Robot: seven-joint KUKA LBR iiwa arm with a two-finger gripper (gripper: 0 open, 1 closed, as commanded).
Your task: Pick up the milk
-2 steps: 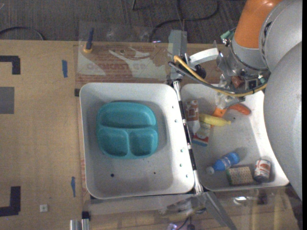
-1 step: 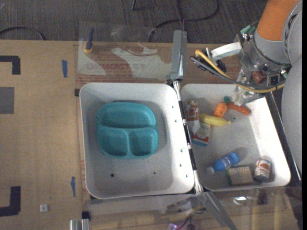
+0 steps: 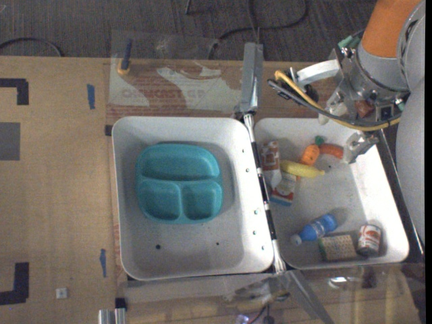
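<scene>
Nearest the camera, along the right bin's [image 3: 395, 245] front edge, a can [image 3: 369, 238] is standing in the right front corner, with a brown block [image 3: 336, 246] touching it on the left and a blue bottle [image 3: 315, 228] lying tilted just beyond that. The floor between these and the middle of the bin is lying open.

Farther in, the milk [image 3: 284, 187], a small red and white carton, is lying against the left wall of the right bin, close under the divider between the bins. A brown carton [image 3: 271, 155] is sitting just beyond it along the same wall, and a banana [image 3: 302, 170] is lying just beside the milk's far end, reaching toward the middle. A carrot [image 3: 320, 151] is resting beyond the banana, near the far wall.

In the left bin [image 3: 128, 201], a teal tray [image 3: 179, 182] is taking up the middle, leaving bare floor at the front.

At the far right, the arm [image 3: 391, 25] is leaning in over the right bin's far right corner, and the gripper [image 3: 360, 144] is hanging there, well apart from the milk. Whether its fingers are apart or together, I cannot tell.
</scene>
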